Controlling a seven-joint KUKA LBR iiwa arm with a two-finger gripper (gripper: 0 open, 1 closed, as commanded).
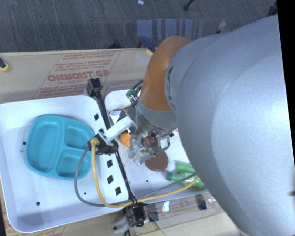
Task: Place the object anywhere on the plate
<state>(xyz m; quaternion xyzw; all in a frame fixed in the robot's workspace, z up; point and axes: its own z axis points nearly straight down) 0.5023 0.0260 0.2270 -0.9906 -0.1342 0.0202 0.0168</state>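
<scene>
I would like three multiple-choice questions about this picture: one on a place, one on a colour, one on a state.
1. In which bin does the plate lie?
A. The left bin
B. The right bin
C. Outside both bins

2. What colour is the plate?
A. Red
B. Light blue
C. Black

3. How does the gripper stand with regard to the plate?
A. It rests on the plate
B. It is over the right bin, apart from the plate
C. It is outside both bins

Answers:
1. A, since the plate lies on the floor of the left bin.
2. B, since its whole surface is light blue.
3. B, since the gripper is down among a brown disc, an orange thing and green things.
</scene>
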